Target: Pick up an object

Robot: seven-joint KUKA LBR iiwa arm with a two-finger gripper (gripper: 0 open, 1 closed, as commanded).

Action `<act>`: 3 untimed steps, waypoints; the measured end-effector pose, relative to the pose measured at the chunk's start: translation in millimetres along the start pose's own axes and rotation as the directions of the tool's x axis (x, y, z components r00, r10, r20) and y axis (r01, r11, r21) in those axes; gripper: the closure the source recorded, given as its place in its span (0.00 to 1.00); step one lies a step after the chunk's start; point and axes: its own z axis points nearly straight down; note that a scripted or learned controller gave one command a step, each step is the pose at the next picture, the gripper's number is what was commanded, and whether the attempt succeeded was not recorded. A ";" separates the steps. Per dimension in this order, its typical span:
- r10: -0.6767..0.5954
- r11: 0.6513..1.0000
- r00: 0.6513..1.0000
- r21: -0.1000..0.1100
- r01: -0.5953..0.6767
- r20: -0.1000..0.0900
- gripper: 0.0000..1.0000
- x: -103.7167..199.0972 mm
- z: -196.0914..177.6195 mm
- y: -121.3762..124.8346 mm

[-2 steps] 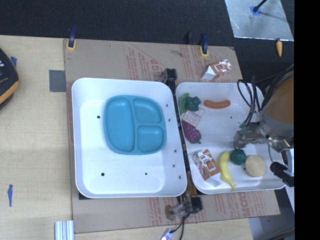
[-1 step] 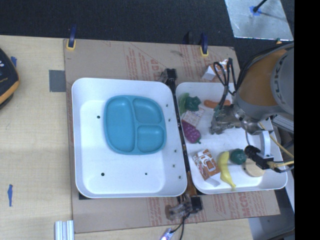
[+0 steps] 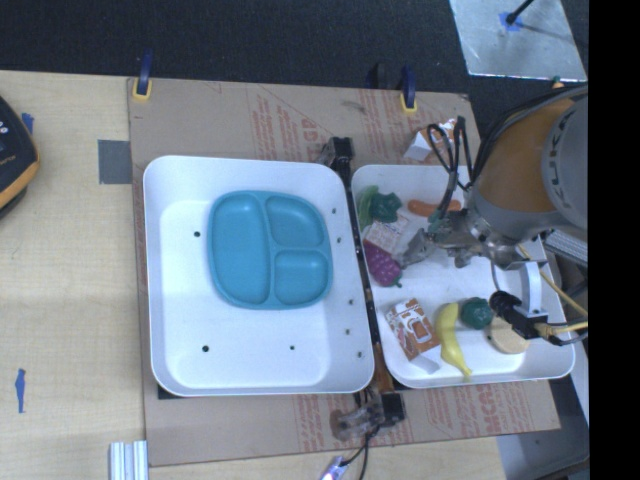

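The left white bin holds a blue sectioned plastic plate; the right white bin holds a yellow banana and a purple grape cluster. The end effector hangs over the right bin; whether it is apart or together I cannot tell.

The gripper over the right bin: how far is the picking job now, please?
Done: the two-finger gripper is low in the right white bin, near the purple toy fruit and white packet. In hand: no object is seen between its fingers. Left: grasp and lift one; the yellow banana and orange-white box lie flat.

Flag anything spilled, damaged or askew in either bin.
Nothing stands out. The blue divided plastic plate lies flat in the left white bin; the yellow toy banana and small items lie loose inside the right white bin.
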 end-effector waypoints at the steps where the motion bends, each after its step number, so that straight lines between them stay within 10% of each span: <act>1: 0.002 1.000 1.000 0.001 -0.002 -0.001 0.00 -28.3 24.1 -66.2; 2: -0.004 1.000 1.000 0.003 0.004 0.000 1.00 -28.7 14.2 -66.4; 3: 0.001 1.000 1.000 -0.001 -0.001 -0.002 1.00 32.1 -76.6 -42.8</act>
